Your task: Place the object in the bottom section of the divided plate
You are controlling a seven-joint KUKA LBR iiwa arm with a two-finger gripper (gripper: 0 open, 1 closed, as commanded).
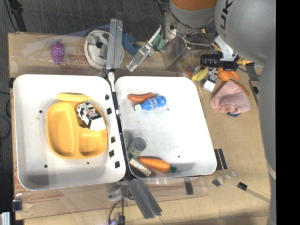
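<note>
- Tool (143,54) hangs above the table's far edge, beyond the right bin (199,125); fingers look spread with nothing between them.
- Black-and-white object (89,114) already lies on the yellow plate (65,135) in the left bin (28,125), straddling the divider near the plate's right rim.
- Risk: it's half in the upper section; a nudge could tip it either way.
- Regrasp risk: plate may shift.

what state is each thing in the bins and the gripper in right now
gripper: raised above the bench behind the bins, nothing between its fingers
divided plate: flat in the left bin
black-and-white object: resting on the plate's upper right part
blue bottle: on its side in the right bin
hot dog: lying against the bottle
carrot: lying at the right bin's front edge
</note>
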